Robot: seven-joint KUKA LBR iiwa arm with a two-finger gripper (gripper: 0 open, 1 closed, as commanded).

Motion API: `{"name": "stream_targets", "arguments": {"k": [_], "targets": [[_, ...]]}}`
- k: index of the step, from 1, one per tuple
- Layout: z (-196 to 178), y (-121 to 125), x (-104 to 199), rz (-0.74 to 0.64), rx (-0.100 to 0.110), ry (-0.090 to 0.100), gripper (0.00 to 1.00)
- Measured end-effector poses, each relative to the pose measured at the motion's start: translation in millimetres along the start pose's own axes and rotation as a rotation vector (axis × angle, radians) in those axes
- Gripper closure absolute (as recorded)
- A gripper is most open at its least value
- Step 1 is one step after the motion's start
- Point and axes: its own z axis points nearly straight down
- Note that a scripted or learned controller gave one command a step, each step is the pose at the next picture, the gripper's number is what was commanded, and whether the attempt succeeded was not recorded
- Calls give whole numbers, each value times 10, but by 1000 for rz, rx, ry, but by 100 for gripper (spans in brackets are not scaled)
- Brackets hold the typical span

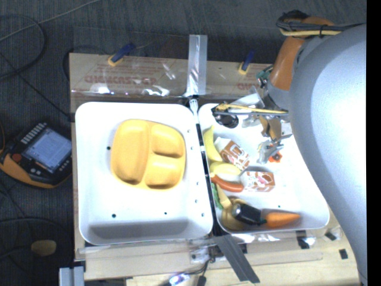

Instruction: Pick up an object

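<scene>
My gripper (269, 154) hangs over the upper right part of the right bin (309, 189), open, with nothing between its fingers. Just left of it lies a red and white snack packet (235, 155), and a second such packet (260, 180) sits below it. A yellow banana (207, 148) runs along the bin's left wall. Below it are a pale round piece (225, 171) and a red sausage (228, 185). At the bin's front lie an orange carrot (281, 219) and a black object (247, 213).
The left bin (95, 207) holds a yellow divided tray (147, 154). A raised divider (201, 177) separates the two bins. The grey arm (339, 130) covers the right bin's right side. A handheld device (41, 151) lies on the floor at left.
</scene>
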Motion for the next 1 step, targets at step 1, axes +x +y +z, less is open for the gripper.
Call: {"name": "stream_targets", "arguments": {"k": [1], "targets": [[300, -1, 549, -4, 5, 0, 0]]}}
